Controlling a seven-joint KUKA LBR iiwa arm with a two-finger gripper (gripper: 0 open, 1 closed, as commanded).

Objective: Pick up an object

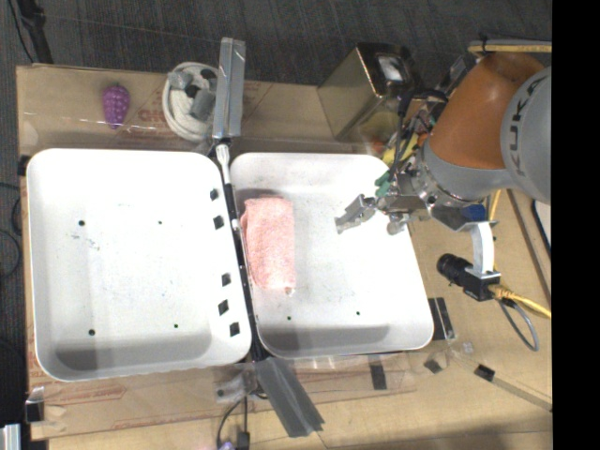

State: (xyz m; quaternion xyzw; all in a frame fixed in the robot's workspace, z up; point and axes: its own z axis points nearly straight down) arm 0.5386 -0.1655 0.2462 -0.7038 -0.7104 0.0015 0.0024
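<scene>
Nearest the camera, the two white bins sit side by side, the left bin [122, 261] bare-floored and the right bin [375, 317] holding a pink sponge-like block [269, 242] that lies lengthwise against its left wall, just beside the divider. Above the right bin's floor, well apart from the block, the gripper [354, 214] hangs with nothing between its fingers, though how wide they stand cannot be told. Farther back on the bench rest a purple object [115, 104] and a white coil [190, 99].
</scene>
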